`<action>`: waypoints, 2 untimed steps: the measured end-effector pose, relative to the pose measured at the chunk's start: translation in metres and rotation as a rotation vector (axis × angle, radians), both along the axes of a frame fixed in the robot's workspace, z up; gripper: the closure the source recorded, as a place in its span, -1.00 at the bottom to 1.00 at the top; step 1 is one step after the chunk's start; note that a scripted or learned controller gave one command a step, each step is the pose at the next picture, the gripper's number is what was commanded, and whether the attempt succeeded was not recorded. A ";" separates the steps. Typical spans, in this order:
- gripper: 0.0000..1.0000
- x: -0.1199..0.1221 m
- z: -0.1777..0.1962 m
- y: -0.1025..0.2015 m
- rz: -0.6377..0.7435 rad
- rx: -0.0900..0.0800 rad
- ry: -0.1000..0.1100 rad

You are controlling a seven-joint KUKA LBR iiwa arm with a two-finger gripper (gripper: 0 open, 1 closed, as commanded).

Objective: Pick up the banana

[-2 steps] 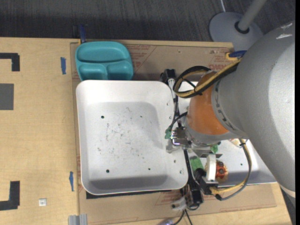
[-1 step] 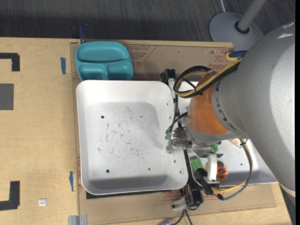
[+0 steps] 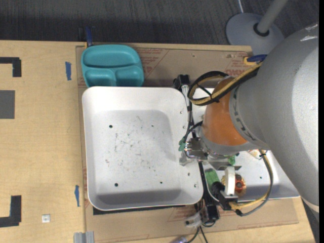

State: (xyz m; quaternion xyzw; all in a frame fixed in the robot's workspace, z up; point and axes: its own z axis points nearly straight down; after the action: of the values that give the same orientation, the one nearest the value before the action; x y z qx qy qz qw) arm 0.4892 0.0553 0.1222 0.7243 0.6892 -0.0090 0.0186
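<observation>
I had one camera, fixed above the table (image 3: 40, 135) and looking down at a slant. It sat near enough that the left white bin (image 3: 101, 186) filled the middle of the frame, with a strip of dark carpeted floor (image 3: 152, 9) along the top. The arm (image 3: 283, 110) reached in from the right and rose so close to the lens that it covered most of the right bin (image 3: 278, 184).

Bright even overhead light, soft shadows, slight blur.
</observation>
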 end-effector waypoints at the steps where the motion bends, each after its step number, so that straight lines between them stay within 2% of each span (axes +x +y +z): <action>1: 1.00 0.000 0.000 0.000 0.000 0.001 0.000; 2: 1.00 0.000 0.000 0.000 0.003 0.002 -0.001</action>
State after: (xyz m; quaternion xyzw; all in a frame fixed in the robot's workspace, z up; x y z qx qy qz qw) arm 0.4896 0.0553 0.1225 0.7231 0.6904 -0.0080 0.0181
